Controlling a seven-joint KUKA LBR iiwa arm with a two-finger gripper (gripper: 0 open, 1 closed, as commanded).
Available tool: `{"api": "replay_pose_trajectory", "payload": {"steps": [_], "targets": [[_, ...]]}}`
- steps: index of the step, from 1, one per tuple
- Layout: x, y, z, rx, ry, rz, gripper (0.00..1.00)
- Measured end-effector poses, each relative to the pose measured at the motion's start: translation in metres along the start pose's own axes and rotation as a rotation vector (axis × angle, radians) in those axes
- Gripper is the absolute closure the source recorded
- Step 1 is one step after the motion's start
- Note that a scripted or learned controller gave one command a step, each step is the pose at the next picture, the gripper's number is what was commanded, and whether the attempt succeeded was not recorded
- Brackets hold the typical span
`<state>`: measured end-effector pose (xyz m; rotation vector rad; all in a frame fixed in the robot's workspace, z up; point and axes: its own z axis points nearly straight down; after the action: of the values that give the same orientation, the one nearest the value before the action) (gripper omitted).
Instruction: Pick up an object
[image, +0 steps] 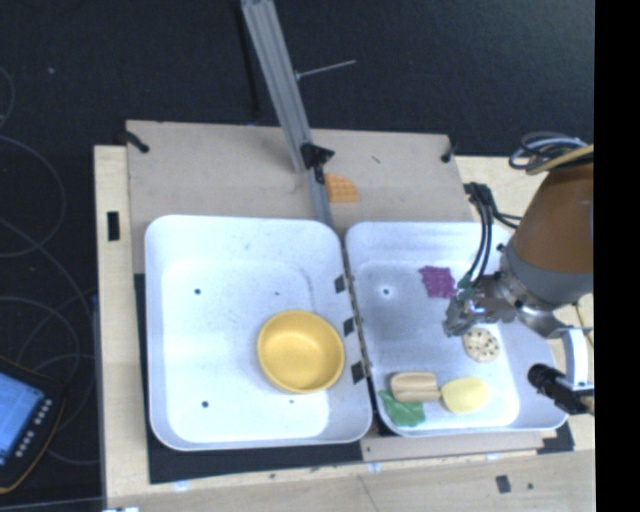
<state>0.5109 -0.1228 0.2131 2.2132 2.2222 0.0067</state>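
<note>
While the gripper (462, 318), its state impossible to tell, hovers beside a round cookie-like disc (482, 345), that piece looks light, rigid, edge-graspable.

We saw the arm (560, 225) as a broad rounded body, its upper part a dull orange-brown band and the section below it grey. A loop of pale and yellowish cables (545, 152) sat at the arm's twelve o'clock, and thin black cables (486, 235) curved down its nine o'clock side. At the arm's seven o'clock the gripper (464, 318) was a small cluster of grey and dark metal parts, too blurred for us to make out screws or markings.
</note>
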Motion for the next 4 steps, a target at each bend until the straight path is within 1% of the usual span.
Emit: {"api": "replay_pose_trajectory", "payload": {"steps": [1, 2, 3, 4], "targets": [[0.000, 0.006, -0.044, 0.000, 0.000, -0.001, 1.00], [-0.001, 0.007, -0.070, 0.002, 0.000, -0.002, 1.00], [0.046, 0.027, -0.071, 0.004, 0.001, -0.004, 1.00], [0.090, 0.043, -0.055, 0.008, 0.000, -0.001, 1.00]]}}
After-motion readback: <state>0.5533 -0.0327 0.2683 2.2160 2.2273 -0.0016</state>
